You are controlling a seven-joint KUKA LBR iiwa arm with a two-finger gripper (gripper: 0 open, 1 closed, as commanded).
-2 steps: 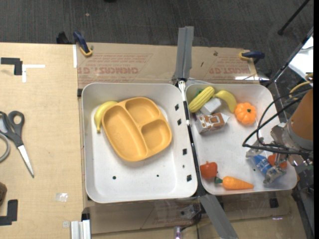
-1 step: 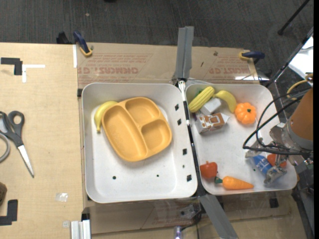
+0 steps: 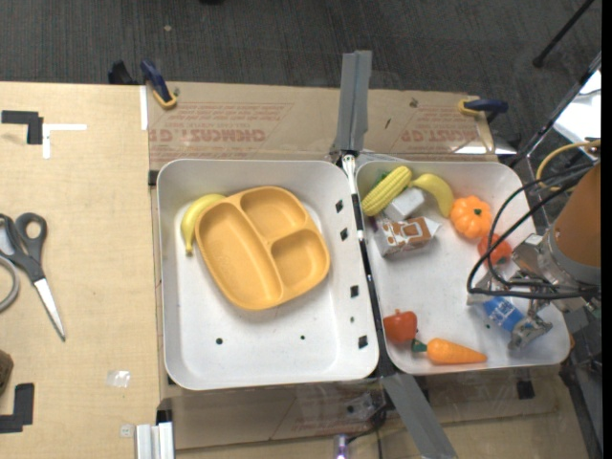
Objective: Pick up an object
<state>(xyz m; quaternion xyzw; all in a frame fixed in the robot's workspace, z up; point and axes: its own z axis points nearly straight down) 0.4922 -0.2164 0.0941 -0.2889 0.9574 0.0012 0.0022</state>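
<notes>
**Arm low over the right bin's near right corner**

You'll find a small blue-and-white object (image 3: pixel 501 311) lying in the right bin (image 3: pixel 435 285), close to its right wall, partly under the arm's metal wrist parts. Its shape is too hidden to name. The gripper (image 3: pixel 521 325) sits right over it, and you cannot tell how its jaws stand. Just left along the near wall lie a carrot (image 3: pixel 454 353) and a red pepper (image 3: pixel 401 326). Farther back you see a small orange pumpkin (image 3: pixel 470 215), a brown-and-white carton (image 3: pixel 404 236), a corn cob (image 3: pixel 385 188) and a banana (image 3: pixel 437 191). The left bin (image 3: pixel 258 342) holds a yellow divided plate (image 3: pixel 260 247) resting over another banana (image 3: pixel 196 217). Scissors (image 3: pixel 34 261) lie on the desk (image 3: pixel 76 352), well apart.
</notes>
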